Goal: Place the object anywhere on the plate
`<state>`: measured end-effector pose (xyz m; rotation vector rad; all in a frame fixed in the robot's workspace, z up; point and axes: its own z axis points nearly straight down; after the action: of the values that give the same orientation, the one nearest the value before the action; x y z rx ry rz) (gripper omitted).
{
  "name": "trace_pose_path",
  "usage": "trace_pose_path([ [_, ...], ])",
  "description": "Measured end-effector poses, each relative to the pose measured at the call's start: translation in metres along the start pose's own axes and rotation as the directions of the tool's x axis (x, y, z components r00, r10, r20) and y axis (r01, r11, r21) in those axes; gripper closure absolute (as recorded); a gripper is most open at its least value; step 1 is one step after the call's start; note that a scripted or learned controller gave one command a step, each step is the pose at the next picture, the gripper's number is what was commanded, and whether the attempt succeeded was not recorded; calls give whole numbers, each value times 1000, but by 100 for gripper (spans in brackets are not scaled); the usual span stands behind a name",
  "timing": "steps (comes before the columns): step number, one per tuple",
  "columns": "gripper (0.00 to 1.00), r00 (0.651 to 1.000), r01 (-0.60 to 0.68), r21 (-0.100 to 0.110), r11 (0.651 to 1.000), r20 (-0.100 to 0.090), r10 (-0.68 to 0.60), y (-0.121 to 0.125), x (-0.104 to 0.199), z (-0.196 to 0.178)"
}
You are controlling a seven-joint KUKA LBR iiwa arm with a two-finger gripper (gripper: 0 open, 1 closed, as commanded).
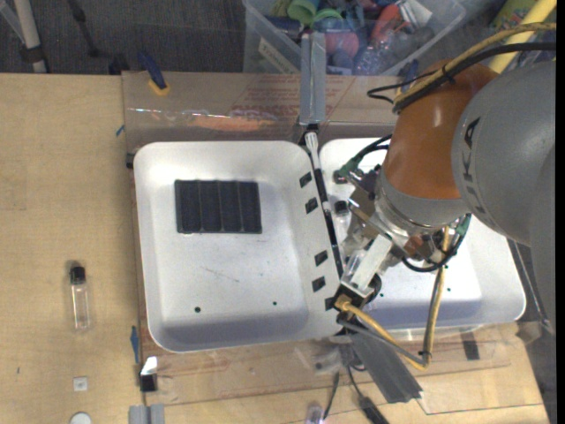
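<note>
A black ridged plate [218, 207] lies flat in the upper left part of the left bin [168, 316]. My arm, grey with an orange band, hangs low over the left half of the right bin [481, 294], and my gripper [351, 228] sits close to the divider between the two bins. The wrist and arm hide the bin floor beneath them, so I cannot make out any object at the gripper. The gripper is roughly a plate's width to the right of the plate.
A clear tub of colourful toys [353, 7] stands behind the bins. A grey upright bar [312, 69] rises at the back of the divider. A small glass vial [79, 295] lies on the wooden bench at the left.
</note>
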<state>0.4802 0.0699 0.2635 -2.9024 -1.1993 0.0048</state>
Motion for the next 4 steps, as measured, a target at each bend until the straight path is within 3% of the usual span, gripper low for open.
trace_pose_path([
  [1,100,999,51,1,999,1,-51,-48,45,84],
  [2,100,964,-264,-1,964,0,264,-12,68,70],
  [3,100,936,353,1,936,1,-353,-90,87,63],
  [4,100,684,730,-12,684,-6,-730,-108,112,173],
])
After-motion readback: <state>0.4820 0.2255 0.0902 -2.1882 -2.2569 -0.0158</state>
